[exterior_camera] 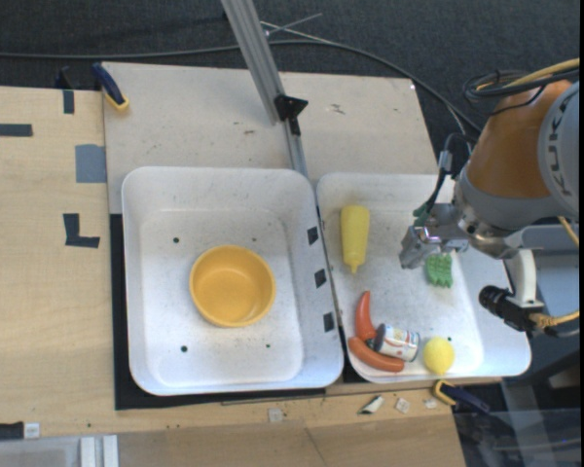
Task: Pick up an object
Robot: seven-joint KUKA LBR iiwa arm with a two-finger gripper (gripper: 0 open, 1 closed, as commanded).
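Right bin (487,363): gripper (423,249), jaw state can't tell, beside green item (439,270) nr right edge. Yellow bottle (354,237) nr left edge; red pepper (365,314), sausage (375,356), small can (399,340), lemon (438,355) at front edge. Left bin (146,261): yellow bowl (233,285), mid.

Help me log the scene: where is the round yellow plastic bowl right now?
The round yellow plastic bowl sits near the middle of the left white bin in the camera view, alone there, across the divide from the yellow bottle in the right white bin.

My bench (39,290) is pale wood patched with dark tape (90,163), a grey pole (258,52) slanting over it and cables (370,61) crossing black carpet (419,17) (top).
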